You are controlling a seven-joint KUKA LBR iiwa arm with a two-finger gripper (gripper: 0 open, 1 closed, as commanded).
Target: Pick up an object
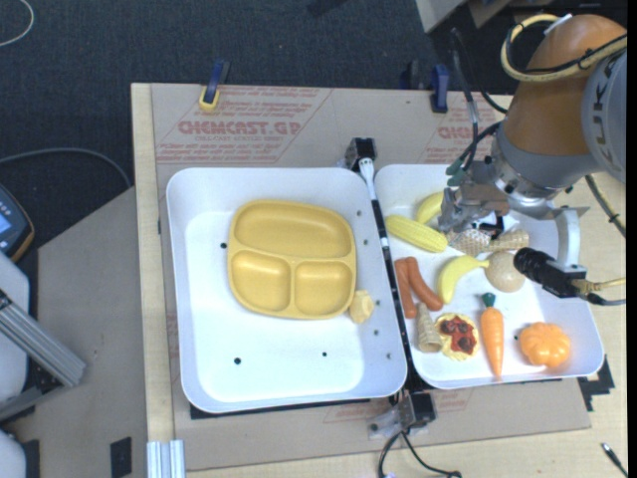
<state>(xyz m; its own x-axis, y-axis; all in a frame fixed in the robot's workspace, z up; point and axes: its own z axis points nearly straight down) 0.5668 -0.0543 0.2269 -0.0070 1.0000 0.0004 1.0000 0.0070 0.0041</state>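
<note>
The gripper (460, 217) is seen low over the toy food near the far edge of the right bin (587, 357), just beside the corn (416, 233), and whether its jaws are wide or narrow cannot be told.

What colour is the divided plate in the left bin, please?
Yellow, the divided plate, seen in the camera view.

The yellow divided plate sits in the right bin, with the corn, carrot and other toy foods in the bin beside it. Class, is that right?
Not quite. The camera view shows the yellow divided plate in the left bin, not the right one. The rest stands: the corn, the carrot and the other toy foods lie in the bin beside it, the right bin.
</note>
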